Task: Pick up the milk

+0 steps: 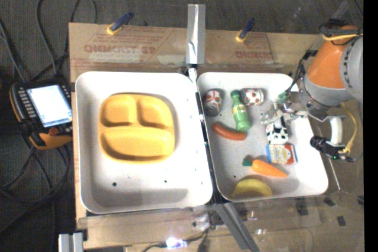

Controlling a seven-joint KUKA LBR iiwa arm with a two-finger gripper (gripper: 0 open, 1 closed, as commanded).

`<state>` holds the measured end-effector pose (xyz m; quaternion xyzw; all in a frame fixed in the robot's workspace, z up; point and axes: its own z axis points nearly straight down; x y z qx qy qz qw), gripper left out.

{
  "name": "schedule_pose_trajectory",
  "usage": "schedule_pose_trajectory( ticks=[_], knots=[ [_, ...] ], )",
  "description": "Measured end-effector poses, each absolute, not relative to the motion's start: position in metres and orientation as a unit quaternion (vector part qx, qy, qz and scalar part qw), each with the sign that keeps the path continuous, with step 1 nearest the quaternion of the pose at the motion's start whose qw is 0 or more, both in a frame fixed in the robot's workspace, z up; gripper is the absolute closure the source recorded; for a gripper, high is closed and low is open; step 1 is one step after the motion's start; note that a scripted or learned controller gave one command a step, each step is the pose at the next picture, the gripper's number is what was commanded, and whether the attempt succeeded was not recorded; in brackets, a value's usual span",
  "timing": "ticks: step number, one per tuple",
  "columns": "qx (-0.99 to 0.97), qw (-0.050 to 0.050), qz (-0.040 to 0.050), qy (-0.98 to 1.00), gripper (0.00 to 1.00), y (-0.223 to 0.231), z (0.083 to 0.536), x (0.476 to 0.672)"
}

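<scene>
The milk [279,146] is a small carton with a black-and-white cow-spotted top and a blue and red label. It lies in the right bin [313,180], near that bin's right side. My gripper [276,117] reaches in from the right, just behind the carton's far end and low over the bin. The grey arm with its orange band [331,65] stands above the bin's right rim. The carton rests on the bin floor, and I see nothing between the gripper's tips.
Around the milk lie a carrot [264,167], a banana [251,187], a sausage [229,132], a green bottle [240,110] and two small cans [212,101] [254,96]. The left bin [88,186] holds a yellow divided tray [139,126].
</scene>
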<state>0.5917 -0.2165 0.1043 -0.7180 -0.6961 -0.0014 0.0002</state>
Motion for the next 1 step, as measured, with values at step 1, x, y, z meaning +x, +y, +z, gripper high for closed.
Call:
schedule_pose_trajectory(
  ticks=[1],
  knots=[
    [-0.711, 0.001, 0.0008, -0.704, 1.00, -0.1472, 0.1879, 0.5827]
  ],
)
